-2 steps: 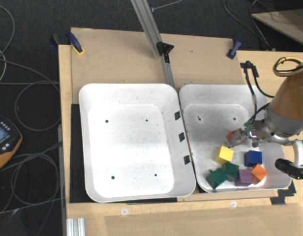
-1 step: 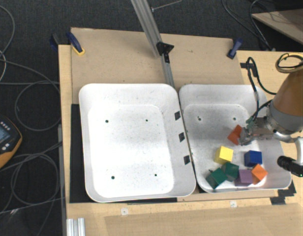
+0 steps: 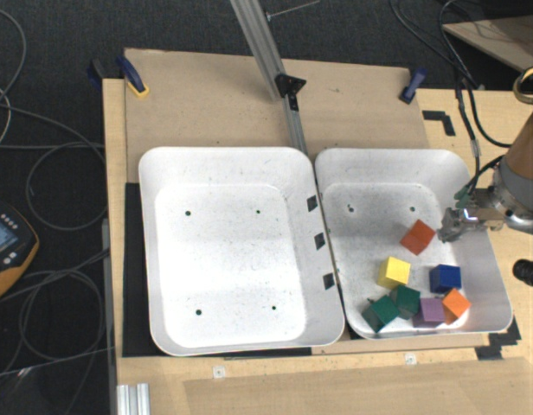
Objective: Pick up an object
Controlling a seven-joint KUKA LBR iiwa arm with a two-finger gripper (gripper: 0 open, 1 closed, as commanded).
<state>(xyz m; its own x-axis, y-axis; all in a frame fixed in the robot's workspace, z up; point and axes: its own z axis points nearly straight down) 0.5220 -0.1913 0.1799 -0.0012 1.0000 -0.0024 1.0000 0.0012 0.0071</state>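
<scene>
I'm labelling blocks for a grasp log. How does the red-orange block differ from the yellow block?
The red-orange block lies apart from the cluster, next to the gripper; the yellow block lies lower in the right bin, close to the green blocks. Red-orange sits turned corner-on; yellow sits squarer. Both look like small cubes of similar size.

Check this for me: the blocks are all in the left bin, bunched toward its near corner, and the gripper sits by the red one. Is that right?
Not quite: the blocks are in the right bin, not the left. The camera view shows the red block, yellow block and the others bunched toward its near corner, with the gripper beside the red one. The left bin holds no blocks.
</scene>
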